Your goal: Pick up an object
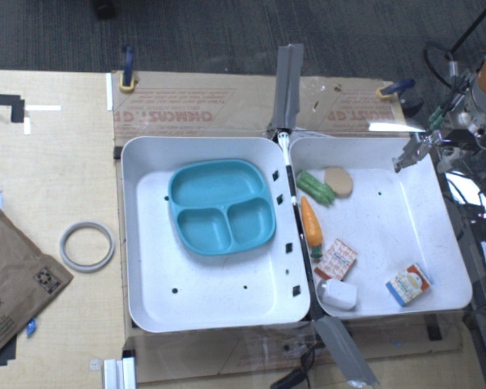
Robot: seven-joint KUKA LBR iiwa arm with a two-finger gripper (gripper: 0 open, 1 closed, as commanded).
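Observation:
The right bin [389, 225] holds a green vegetable [315, 185], a tan round piece [338, 181], an orange carrot [310, 220], a small red-and-white packet [337, 258], a white object [338, 295] and a small colourful carton [407, 284]. My gripper [407, 157] hangs at the bin's far right corner, above its rim, away from all of these. I see nothing between its fingers.
The left bin [146, 290] carries a teal divided plate [221, 207]. A roll of tape [87, 245] and a brown paper bag [12, 274] lie on the bench to the left. The arm and cables crowd the right edge.

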